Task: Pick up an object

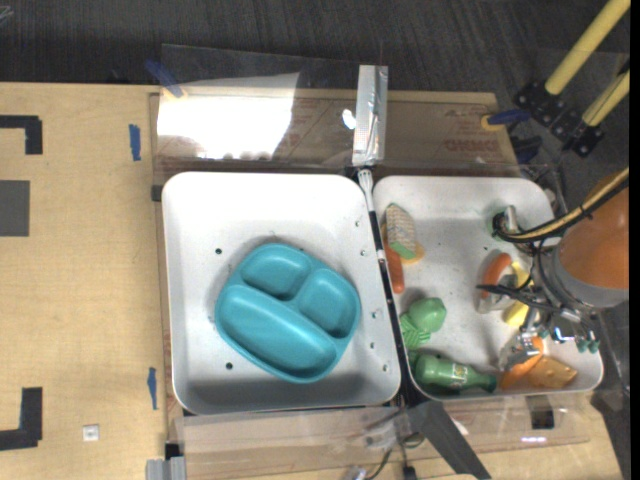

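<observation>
The right bin [450,203] holds several small toys. A striped tan piece [401,231] lies at its far left with an orange carrot-like stick [396,271] just below it. Nearer me are a green lump [425,318] and a green bottle [455,373] lying on its side. On the right side lie an orange-and-white piece [497,268], a yellow piece [515,314] and an orange piece [545,372]. My gripper [530,343] is low in the bin's near right corner, right above the orange piece and beside the yellow one. Cables and the wrist hide its tips.
The left bin [190,218] carries a teal divided plate [288,310] in its middle. The arm's orange band [600,253] hangs over the right bin's right wall. A metal clip [369,118] stands behind the divider between the bins. Yellow poles [590,38] stand far right.
</observation>
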